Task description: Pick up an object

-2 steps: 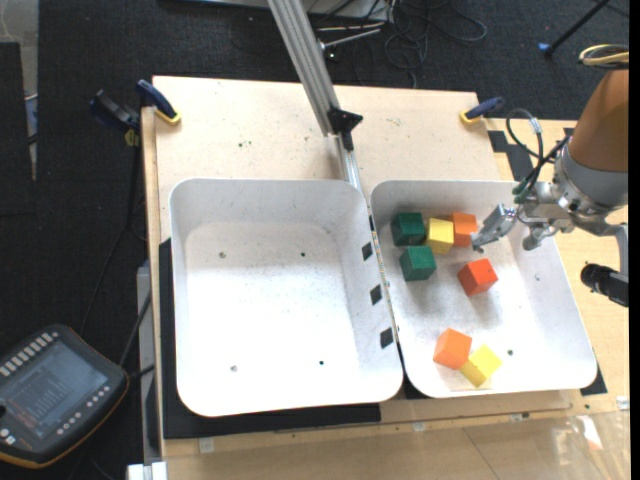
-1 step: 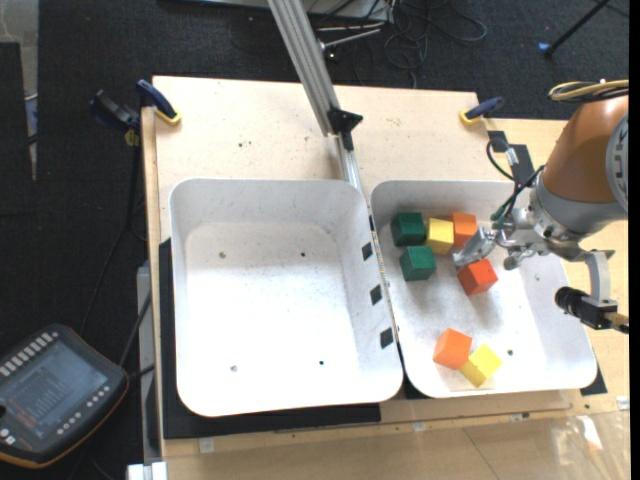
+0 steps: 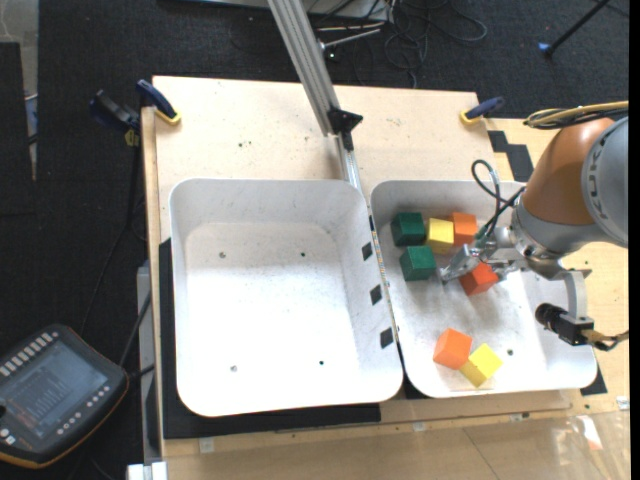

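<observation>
In the right bin (image 3: 560, 368) lie several small blocks. Two green blocks (image 3: 407, 228) (image 3: 418, 262), a yellow block (image 3: 441, 232) and an orange block (image 3: 464, 227) cluster at the bin's far left. A red block (image 3: 482, 278) lies in the middle of the bin. My gripper (image 3: 463, 266) is low in the bin, right against the red block's left side and just right of the nearer green block. An orange block (image 3: 452, 348) and a yellow block (image 3: 481, 365) sit together near the front wall.
The left bin (image 3: 270, 298) stands beside the right one, their walls meeting in the middle. A slanted metal rail (image 3: 305, 53) reaches down to the bins' far junction. The arm's grey and orange wrist (image 3: 570, 193) hangs over the right bin's right side.
</observation>
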